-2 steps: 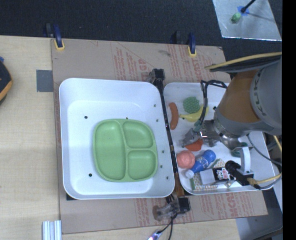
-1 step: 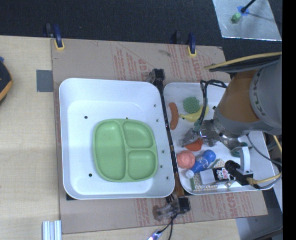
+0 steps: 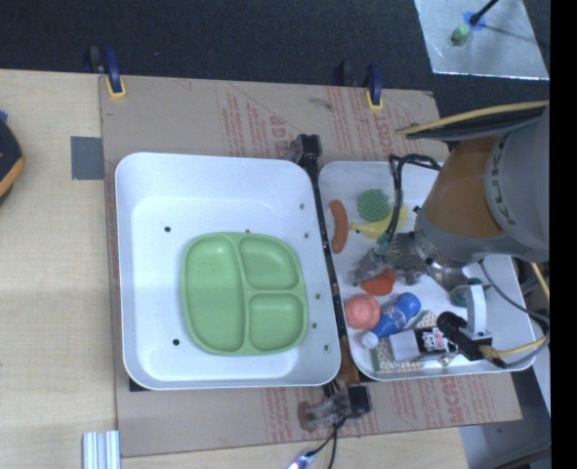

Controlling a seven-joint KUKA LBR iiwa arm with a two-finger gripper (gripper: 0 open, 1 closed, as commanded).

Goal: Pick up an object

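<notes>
The grey arm (image 3: pixel 503 193) with its orange band reaches in from the right over the right bin (image 3: pixel 522 281), and its gripper (image 3: pixel 384 262) is low among the clutter there; whether it is spread or pinching anything cannot be told, since the wrist hides the tip. The left bin (image 3: pixel 142 291) holds a pale green divided plate (image 3: pixel 241 293) lying flat near its middle. In the right bin, a thin orange-red sausage-shaped toy (image 3: pixel 338 225) lies along the left wall, with a green textured ball (image 3: pixel 372 203) and a yellow piece (image 3: pixel 371 229) just beside it. Nearer the front sit a reddish-orange piece (image 3: pixel 377 283) (right at the gripper), a salmon ball (image 3: pixel 361 312), a blue bottle-like object (image 3: pixel 397 314) and a small printed packet (image 3: pixel 412 350).
</notes>
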